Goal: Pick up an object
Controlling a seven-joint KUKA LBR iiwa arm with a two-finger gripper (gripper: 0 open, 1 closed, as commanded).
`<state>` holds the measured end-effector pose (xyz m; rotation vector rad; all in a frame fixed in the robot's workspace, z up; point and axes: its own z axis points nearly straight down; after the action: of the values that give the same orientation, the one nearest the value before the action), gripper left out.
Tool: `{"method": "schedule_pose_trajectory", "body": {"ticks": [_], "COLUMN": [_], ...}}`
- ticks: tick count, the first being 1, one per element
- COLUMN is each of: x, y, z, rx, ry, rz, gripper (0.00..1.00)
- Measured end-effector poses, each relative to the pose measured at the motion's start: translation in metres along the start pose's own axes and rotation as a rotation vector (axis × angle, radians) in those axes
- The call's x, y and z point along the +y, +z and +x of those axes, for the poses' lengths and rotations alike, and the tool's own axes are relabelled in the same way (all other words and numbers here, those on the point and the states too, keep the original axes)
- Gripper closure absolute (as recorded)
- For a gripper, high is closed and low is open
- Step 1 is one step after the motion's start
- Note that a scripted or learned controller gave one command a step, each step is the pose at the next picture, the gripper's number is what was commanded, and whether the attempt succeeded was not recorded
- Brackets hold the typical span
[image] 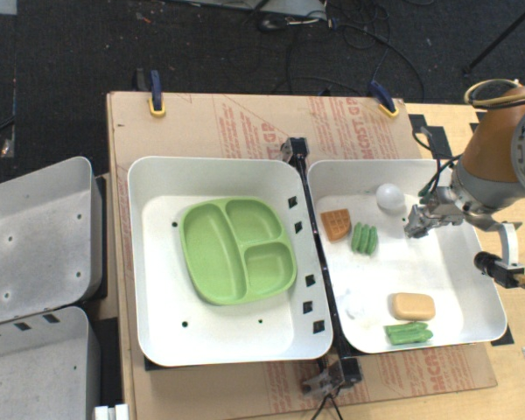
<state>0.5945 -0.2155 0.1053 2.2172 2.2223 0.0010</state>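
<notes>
The right bin holds several small items: a white ball near its back, an orange waffle piece, a green ridged piece, a tan bread-like block and a green bean pod at the front. My gripper hangs low over the bin's right side, just right of the white ball, with nothing seen held in it. The arm's orange band rises behind it at the right edge.
In the left bin lies a light green divided plate. A black divider runs between the two bins. The bench board is clamped at the back. Grey metal trays stand off to the left.
</notes>
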Motion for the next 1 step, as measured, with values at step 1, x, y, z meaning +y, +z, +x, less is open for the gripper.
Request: {"method": "schedule_pose_trajectory", "body": {"ticks": [1], "x": [0.0057], "y": [-0.0632], "z": [-0.0028], "rx": [-0.001], "ry": [0.0], "rz": [-0.004], "gripper": [1.0]}}
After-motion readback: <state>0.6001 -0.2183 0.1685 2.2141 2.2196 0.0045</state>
